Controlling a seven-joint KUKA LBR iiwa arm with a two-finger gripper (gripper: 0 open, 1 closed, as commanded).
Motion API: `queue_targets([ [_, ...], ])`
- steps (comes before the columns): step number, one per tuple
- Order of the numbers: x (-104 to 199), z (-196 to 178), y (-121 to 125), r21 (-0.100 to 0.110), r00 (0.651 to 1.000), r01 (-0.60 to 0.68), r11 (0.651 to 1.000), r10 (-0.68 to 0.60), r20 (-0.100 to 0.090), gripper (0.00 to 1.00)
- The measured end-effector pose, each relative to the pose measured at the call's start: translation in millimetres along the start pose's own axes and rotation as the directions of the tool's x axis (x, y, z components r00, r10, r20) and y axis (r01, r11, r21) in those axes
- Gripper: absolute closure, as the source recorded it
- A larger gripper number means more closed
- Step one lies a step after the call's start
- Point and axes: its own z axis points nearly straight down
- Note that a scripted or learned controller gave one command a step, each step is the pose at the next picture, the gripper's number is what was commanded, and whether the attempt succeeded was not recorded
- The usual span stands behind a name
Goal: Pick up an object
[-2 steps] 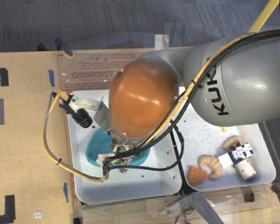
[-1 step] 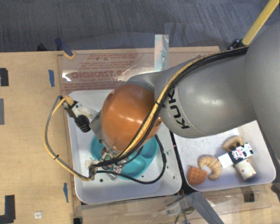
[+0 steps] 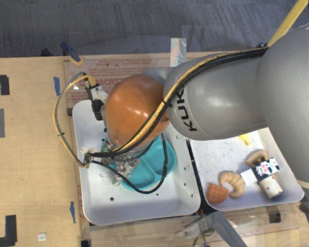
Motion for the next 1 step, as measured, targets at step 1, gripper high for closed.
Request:
queue_targets([
  [1, 17.9, -150.1, -23.9, 0.001, 0.971, -0.241, 0.971, 0.241, -0.008, 1.00],
])
